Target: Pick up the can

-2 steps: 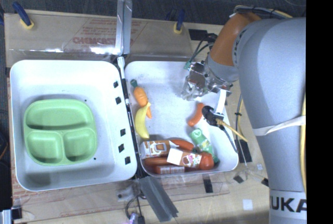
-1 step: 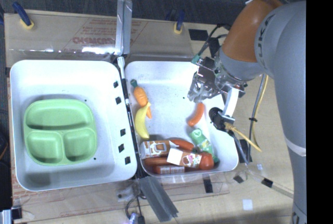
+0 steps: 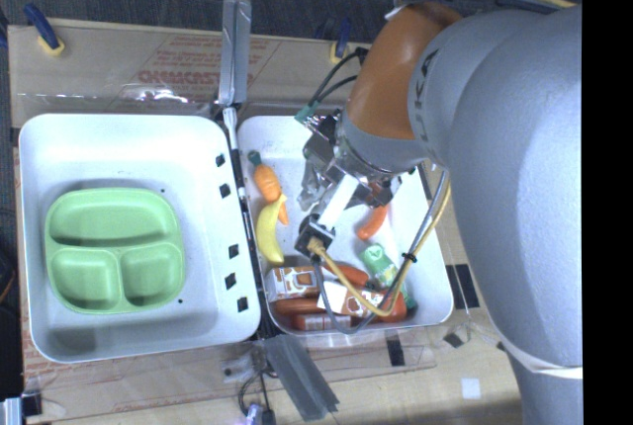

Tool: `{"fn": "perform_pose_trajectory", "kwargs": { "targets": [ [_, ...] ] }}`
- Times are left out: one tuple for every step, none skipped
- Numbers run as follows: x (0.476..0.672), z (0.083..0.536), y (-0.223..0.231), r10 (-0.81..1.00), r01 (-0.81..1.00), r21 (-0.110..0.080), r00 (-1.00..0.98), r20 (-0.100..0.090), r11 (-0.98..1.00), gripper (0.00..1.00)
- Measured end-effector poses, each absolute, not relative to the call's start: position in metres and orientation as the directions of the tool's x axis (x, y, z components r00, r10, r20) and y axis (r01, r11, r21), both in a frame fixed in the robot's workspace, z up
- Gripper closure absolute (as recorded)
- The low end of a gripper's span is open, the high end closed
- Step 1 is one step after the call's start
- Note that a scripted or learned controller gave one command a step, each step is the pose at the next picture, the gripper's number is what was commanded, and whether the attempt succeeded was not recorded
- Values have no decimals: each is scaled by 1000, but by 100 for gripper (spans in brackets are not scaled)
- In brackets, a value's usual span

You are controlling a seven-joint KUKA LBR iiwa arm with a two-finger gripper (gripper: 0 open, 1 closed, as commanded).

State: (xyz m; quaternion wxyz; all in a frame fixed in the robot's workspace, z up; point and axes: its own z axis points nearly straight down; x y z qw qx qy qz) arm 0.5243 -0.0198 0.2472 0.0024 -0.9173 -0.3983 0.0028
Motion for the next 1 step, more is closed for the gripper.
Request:
{"fn": "perform_pose_trajectory", "kwargs": {
  "targets": [
    [496,243,41,682,682,-5,731,-5,-731,100]
  ]
}}
